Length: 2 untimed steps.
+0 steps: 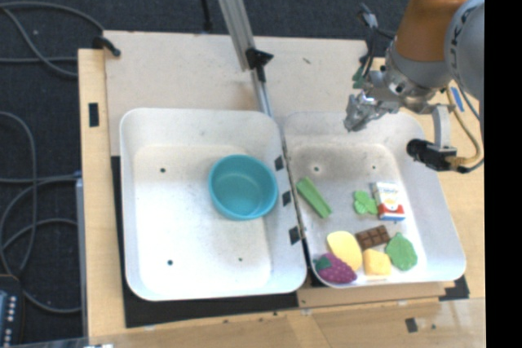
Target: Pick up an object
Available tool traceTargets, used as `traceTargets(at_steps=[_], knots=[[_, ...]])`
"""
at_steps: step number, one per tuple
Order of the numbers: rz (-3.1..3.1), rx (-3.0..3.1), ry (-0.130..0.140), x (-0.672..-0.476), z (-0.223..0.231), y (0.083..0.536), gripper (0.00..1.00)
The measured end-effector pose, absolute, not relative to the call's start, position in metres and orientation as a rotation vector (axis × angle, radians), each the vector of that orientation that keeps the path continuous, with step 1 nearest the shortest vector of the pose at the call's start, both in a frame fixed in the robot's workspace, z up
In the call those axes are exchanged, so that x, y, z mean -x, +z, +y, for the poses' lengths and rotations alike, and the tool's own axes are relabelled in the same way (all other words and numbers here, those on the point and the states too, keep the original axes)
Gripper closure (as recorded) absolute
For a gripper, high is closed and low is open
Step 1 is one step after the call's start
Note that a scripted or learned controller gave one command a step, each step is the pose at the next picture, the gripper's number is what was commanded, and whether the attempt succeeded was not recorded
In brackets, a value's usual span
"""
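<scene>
From my remote station I saw the arm reaching in from the right, its orange band above the wrist; the end effector hung over the far rim of the right bin, near that bin's back left corner; I could not tell from this angle how its tips were set, and nothing showed between them.

The things to pick all lay in the right bin, well apart from the end effector, gathered toward the near side; a green stick-shaped piece lay at a slant close to the divide between the bins; a small green toy sat just beside a little white carton with red and blue print; nearer the front, a yellow piece lay touching a purple grape bunch; a brown chocolate bar lay between the yellow piece and a green leafy piece; a second, smaller yellow piece sat just in front of the bar.

The left bin held a teal bowl, upright, toward its right half; both bins rested side by side on the tabletop; a metal pole slanted down to the spot behind where the bins met.
</scene>
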<state>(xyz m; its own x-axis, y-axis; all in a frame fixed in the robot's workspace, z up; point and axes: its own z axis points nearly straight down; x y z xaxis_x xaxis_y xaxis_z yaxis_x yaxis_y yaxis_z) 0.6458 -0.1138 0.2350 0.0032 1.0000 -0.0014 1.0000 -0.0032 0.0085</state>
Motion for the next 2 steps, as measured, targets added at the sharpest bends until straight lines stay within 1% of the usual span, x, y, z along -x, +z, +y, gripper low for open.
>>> traceTargets(at_steps=[1, 2], knots=[[2.221, -2.217, 0.005, -0.647, -0.115, 0.261, 1.00], [2.228, -2.213, 0.002, -0.659, -0.055, 0.253, 1.00]])
